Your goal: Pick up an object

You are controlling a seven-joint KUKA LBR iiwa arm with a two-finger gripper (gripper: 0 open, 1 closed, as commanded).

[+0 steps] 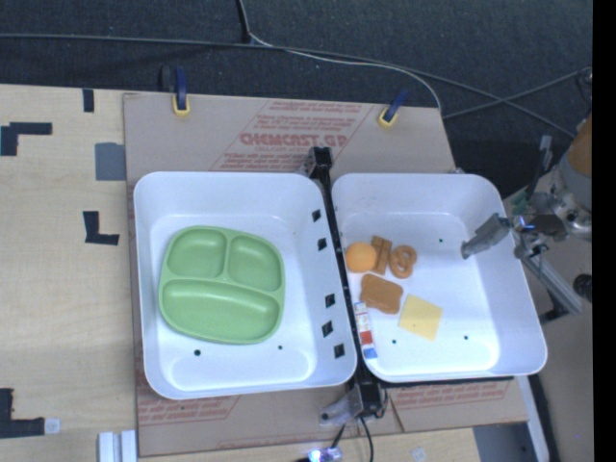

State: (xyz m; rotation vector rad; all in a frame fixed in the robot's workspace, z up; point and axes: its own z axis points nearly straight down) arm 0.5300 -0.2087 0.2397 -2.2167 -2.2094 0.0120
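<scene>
Two shallow white bins sit side by side on a cardboard sheet [289, 133] printed with red lettering, which lies on a pale wooden bench [53, 258].

Camera view, left bin [144, 200]: holds one green divided plate [222, 284] with three compartments, lying flat toward the bin's left half. Bare white floor runs along the near wall and the right side, beside the black divider [332, 258] where the bins meet.

Camera view, right bin [520, 349]: five small items clustered in its left half. An orange ball-like piece [360, 257] lies nearest the divider; just beside it a brown upright-shaped piece [381, 253] and a pretzel-shaped piece [402, 261], the three touching or nearly so. Below them a brown toast-like slab [381, 294], and to its right a yellow square like a cheese slice [420, 317]. A small red, white and blue tube [365, 330] lies along the divider wall. The right half of the floor is open.

Gripper [478, 239]: over the right bin's right side, near the far right wall, well apart from the cluster; grey tip points left. Whether its fingers are apart or together cannot be told; nothing seen between them.

Surroundings: two yellow-and-blue clamps [179, 99] pin the cardboard's far edge; dark carpet [385, 17] with cables behind; black tape marks [96, 229] on the bench
</scene>
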